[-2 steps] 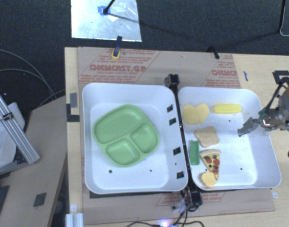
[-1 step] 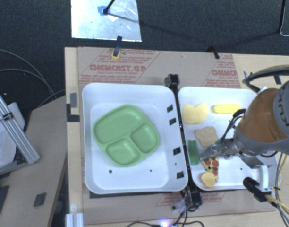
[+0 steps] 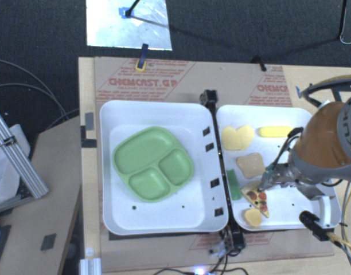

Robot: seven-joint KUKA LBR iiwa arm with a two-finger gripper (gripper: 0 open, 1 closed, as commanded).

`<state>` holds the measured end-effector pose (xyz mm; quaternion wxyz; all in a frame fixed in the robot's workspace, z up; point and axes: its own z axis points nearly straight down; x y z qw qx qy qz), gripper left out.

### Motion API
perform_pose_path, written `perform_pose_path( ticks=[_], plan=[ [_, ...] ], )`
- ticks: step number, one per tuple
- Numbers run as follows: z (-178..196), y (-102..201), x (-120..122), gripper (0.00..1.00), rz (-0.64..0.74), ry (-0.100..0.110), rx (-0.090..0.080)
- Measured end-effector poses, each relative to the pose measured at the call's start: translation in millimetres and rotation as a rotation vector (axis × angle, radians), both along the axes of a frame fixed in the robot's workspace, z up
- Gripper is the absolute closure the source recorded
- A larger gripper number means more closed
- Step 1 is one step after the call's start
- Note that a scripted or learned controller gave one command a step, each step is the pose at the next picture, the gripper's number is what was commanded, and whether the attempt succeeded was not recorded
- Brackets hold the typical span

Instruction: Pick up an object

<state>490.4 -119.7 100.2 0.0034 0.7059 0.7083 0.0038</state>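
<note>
Looking down on the bench, we see two shallow white bins side by side on a cardboard sheet printed with red lettering (image 3: 142,82). In the left bin (image 3: 115,116) a green divided plate (image 3: 153,163) lies tilted, with three compartments. The right bin (image 3: 290,216) carries the small toy foods: a pale yellow heart-shaped piece (image 3: 237,137) near its upper left, a yellow banana-like piece (image 3: 274,132) just to its right, a tan bread-like slice (image 3: 250,165) below them, a green strip (image 3: 233,185) along the bin's left wall, a pizza slice (image 3: 257,199) with red dots, and a small yellow piece (image 3: 253,217) near the front edge. Our grey arm with its orange band (image 3: 330,136) reaches in from the right, and the gripper (image 3: 269,180) sits low over the right bin, just beside the bread-like slice and right above the pizza slice. We cannot tell how the gripper is set, nor whether it touches either piece.
</note>
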Motion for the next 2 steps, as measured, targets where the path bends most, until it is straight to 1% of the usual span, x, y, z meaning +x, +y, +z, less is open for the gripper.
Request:
perform_pose_path(
  ticks=[1,2],
  plan=[
    [89,111,-2,1.0,0.012,0.0,0.003],
    [203,86,-2,1.0,0.002,-0.003,-0.002]
  ],
)
